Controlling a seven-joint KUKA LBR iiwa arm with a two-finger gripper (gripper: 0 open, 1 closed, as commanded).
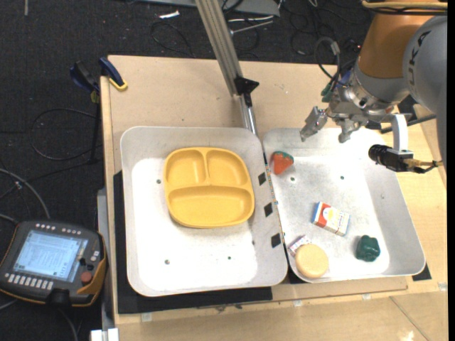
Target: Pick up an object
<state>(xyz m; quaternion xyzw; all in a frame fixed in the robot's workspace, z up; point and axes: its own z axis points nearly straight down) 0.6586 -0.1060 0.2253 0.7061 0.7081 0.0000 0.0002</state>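
Observation:
My gripper (329,129) hangs open above the far edge of the right bin (377,183), its two fingers spread with nothing between them. A red strawberry-like toy (283,163) lies at the bin's far left, to the left of and below the gripper. A small red-and-white box (330,218) lies in the middle. A round tan disc (311,261) rests at the near left corner, and a dark green toy (367,248) sits near the front right.
The left bin (142,261) holds a yellow divided plate (209,187). A slanted metal pole (222,38) runs from the top down to the gap between the bins. A teach pendant (50,261) lies off the bench at the lower left.

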